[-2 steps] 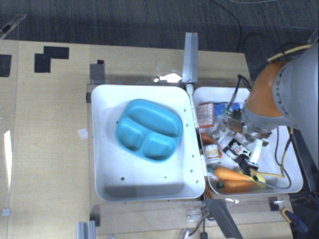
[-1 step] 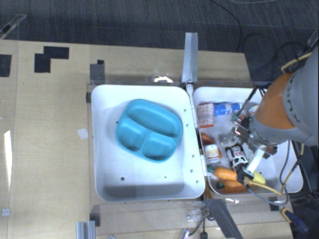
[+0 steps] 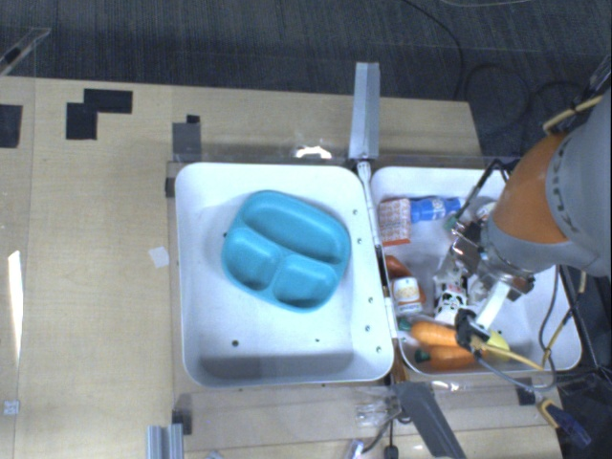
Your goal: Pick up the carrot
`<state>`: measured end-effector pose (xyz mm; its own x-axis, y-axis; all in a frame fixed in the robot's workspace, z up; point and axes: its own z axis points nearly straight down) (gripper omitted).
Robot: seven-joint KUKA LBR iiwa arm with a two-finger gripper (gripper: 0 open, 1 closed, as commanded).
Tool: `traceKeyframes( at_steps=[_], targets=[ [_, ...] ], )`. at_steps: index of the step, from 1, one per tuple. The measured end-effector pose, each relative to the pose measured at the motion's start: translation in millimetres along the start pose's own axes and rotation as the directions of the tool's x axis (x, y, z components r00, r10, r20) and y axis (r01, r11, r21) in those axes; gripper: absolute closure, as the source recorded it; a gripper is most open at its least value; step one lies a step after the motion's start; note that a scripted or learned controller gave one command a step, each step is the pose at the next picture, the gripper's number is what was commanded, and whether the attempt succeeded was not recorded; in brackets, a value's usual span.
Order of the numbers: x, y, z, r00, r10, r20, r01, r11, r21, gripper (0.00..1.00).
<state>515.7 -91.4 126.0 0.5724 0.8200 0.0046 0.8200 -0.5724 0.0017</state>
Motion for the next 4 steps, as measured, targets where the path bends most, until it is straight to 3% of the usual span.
traceKeyframes(
  at_steps=[1,2,3,4],
  targets=[
    [-32,57,-116,1.000,-0.019,0.004,0.019,1.000,-0.001,1.00],
    [61,26,-110,0.999,-0.051,0.004,0.051,0.999,0.001,1.00],
    [111,-81,-60,0.943,0.332,-0.003,-0.332,0.943,-0.002,1.00],
    [157,-129,-79,0.930,0.367,0.003,-0.367,0.930,0.000,1.00]
  ],
)
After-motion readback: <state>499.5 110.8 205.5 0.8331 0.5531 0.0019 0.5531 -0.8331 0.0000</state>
